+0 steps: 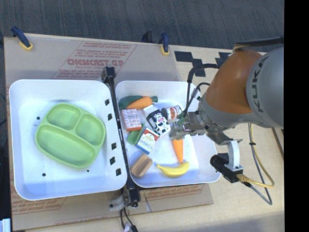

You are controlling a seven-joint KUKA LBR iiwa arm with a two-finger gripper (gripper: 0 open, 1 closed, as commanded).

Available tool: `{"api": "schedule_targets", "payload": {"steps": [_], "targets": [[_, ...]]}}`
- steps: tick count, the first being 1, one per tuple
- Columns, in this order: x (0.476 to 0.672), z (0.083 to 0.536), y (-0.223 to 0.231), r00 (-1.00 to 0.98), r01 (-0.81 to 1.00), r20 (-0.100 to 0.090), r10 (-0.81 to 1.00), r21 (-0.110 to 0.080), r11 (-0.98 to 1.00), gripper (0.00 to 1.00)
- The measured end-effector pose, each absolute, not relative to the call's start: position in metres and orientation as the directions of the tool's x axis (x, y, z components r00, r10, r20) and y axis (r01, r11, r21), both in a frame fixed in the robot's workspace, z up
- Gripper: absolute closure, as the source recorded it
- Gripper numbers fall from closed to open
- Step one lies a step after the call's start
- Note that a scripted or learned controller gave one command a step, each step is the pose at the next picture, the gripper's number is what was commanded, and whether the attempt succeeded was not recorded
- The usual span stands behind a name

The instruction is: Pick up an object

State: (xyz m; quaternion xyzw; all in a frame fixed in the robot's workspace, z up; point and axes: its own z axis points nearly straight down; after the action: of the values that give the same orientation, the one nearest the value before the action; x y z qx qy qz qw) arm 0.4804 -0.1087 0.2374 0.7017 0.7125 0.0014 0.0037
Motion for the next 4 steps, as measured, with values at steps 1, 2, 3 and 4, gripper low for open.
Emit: {"api": "schedule_targets", "payload": {"steps": [1, 2, 3, 4], "targets": [[0.482, 0.248, -0.109, -0.020, 1.000, -0.005, 1.000, 0.011, 0.020, 1.00], [0.553, 0.246, -0.182, -0.003, 1.000, -0.001, 1.000, 0.000, 0.003, 1.00], [0.553, 0.246, -0.182, -0.004, 1.000, 0.000, 1.000, 0.000, 0.004, 0.00], [0.553, 0.246, -0.182, -0.004, 1.000, 0.000, 1.000, 0.000, 0.004, 0.00]]}}
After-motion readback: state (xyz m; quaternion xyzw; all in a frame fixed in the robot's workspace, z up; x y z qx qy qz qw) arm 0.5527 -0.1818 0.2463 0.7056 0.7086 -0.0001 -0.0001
